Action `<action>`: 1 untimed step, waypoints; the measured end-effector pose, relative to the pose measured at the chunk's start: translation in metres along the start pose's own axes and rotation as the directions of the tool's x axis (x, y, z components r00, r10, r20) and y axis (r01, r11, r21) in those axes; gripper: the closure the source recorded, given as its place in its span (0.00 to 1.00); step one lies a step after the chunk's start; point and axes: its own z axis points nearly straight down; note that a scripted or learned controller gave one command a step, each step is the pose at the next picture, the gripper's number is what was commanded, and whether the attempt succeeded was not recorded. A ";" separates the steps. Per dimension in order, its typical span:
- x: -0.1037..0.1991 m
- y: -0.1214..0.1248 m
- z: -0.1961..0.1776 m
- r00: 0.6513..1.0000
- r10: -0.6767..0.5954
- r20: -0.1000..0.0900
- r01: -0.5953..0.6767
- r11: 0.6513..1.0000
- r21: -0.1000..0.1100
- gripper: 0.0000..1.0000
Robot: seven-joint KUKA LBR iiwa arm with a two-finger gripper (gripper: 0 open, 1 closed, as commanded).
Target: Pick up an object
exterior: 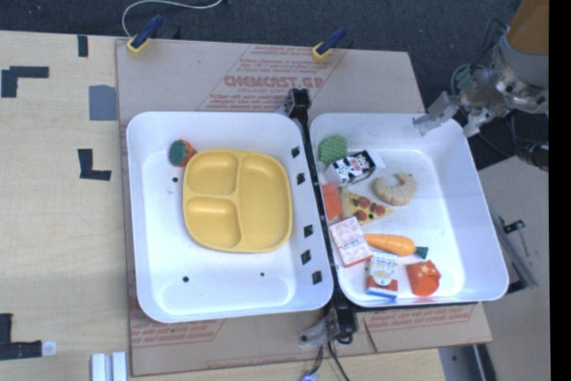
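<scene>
Two white bins side by side on a cardboard sheet (268,85), arm in from the right. Left bin (152,281) carries the big item: yellow divided plate (238,199), 3 compartments, lying flat near centre. Right bin (468,219) has the small stuff, and that's where the candidates to pick sit. Croissant-looking pastry (395,187) mid-bin, orange carrot (393,243) below it, lying on its side. Green leafy piece (334,147) top-left corner, black-and-white carton (354,165) just beside it. Pizza slice (366,209) between carton and carrot. Red-white packet (348,241) near the divider, small box (383,275) below, red piece (425,278) just right of it. Over in the left bin, strawberry (181,153) touching the plate's upper-left edge. Gripper (437,119) sits over the right bin's top-right rim, nothing between its fingers; open or closed, can't tell at this res.
</scene>
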 end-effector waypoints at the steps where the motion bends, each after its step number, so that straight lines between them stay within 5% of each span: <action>1: 0.074 -0.011 0.119 1.000 -0.002 -0.002 0.002 1.000 -0.003 0.00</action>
